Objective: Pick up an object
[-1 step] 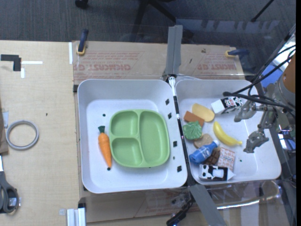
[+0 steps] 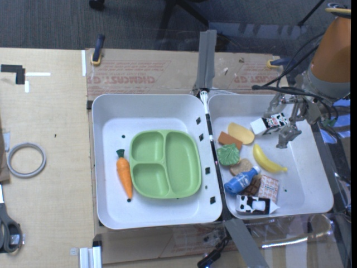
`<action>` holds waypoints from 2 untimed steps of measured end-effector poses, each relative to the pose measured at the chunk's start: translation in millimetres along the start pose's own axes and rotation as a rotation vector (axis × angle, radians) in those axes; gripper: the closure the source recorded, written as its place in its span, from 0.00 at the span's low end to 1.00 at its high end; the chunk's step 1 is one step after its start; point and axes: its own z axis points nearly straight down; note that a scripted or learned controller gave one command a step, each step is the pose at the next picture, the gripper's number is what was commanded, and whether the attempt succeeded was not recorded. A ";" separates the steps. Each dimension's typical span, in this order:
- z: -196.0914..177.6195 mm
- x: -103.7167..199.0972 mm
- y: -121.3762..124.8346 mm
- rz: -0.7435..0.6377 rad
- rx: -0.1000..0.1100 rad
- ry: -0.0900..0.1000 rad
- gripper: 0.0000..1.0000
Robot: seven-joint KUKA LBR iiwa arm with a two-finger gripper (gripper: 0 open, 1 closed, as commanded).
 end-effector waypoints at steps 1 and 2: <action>107.1 -54.9 -18.4 0.272 0.000 -0.002 0.00; 101.0 -46.9 37.9 0.492 0.000 -0.001 0.00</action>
